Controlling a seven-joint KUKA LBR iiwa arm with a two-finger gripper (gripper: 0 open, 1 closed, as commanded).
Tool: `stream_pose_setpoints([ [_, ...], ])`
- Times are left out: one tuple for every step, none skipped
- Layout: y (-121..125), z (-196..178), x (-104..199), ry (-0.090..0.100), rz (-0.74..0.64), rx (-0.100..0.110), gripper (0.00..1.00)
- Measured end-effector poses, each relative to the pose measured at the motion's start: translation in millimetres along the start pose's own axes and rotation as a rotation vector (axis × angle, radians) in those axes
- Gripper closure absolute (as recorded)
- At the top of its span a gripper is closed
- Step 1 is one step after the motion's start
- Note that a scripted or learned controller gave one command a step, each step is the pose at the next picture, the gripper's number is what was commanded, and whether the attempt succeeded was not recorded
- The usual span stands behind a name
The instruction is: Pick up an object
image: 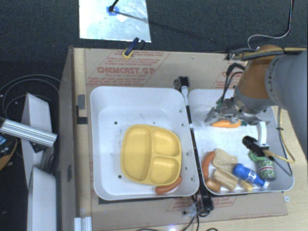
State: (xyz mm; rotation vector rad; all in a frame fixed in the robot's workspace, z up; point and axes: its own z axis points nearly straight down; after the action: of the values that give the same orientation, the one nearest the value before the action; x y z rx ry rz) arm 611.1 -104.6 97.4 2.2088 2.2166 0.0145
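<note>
From the camera view above the tabletop [144, 64], the grey arm comes in from three o'clock and bends down into the right bin [202, 105], its end effector [224, 115] low in the upper half of that bin. Directly beneath it, toward six o'clock and seemingly touching or very nearly so, lies an orange carrot [226, 124]. That is the relation the next move hangs on: the carrot sits just under and a shade toward five o'clock of the tool, with its long axis running nine to three, across the bin. The end effector looks to be splayed apart, one dark tip reaching toward eight o'clock past the carrot's left end (the metal there is murky, so I would not swear to how wide), and nothing sits between the tips that I can make out.

If the carrot is the target, I judge the grasp wants the tips brought down astride its short width, from twelve and six, rather than along its length.

The other candidates lie well apart from the tool, crowded along the bin's six o'clock edge: a sausage [207, 162], a piece of bread [224, 159], a blue bottle [246, 173] and a small green can [265, 168]. In the left bin [110, 100] a yellow divided plate [151, 154] rests with another sausage [168, 187] touching its five o'clock rim.
</note>
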Motion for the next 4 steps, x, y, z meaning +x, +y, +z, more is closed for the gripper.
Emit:
stream_pose_setpoints([
  [29,12,-37,0.001,0.002,0.011,0.0],
  [58,14,-63,0.001,0.0,0.013,0.0],
  [60,-68,-58,0.0,-0.002,0.009,0.0],
  [27,-51,-34,0.002,0.001,0.014,0.0],
])
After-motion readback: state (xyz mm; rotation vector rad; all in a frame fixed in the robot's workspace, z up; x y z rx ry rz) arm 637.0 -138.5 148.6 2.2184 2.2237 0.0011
